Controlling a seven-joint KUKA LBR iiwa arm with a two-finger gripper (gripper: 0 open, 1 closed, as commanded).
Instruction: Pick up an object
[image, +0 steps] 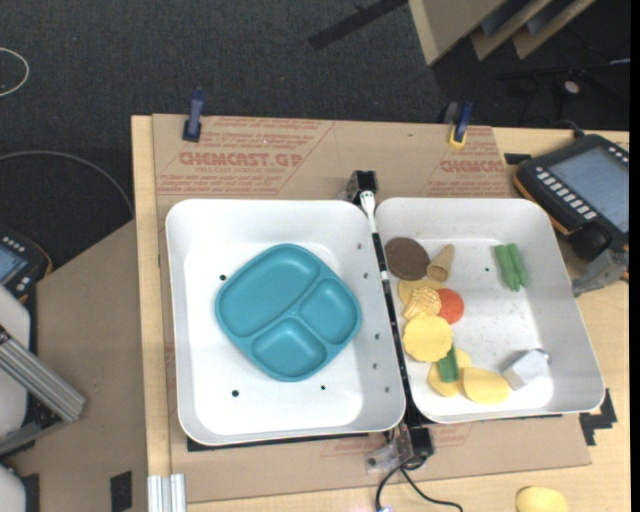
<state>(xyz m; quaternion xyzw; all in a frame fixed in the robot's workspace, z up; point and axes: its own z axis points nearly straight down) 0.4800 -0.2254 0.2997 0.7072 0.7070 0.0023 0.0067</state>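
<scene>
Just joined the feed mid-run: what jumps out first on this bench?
The big teal divided plate lying alone in the left bin. Next, the cluster of small toy foods along the right bin's left side: a brown disc, yellow pieces, plus a green piece apart near the far wall.

- Arm and wrist: their pose cannot be told from this view.
- Hand: its place over the table and the state of its grip cannot be told either.
</scene>
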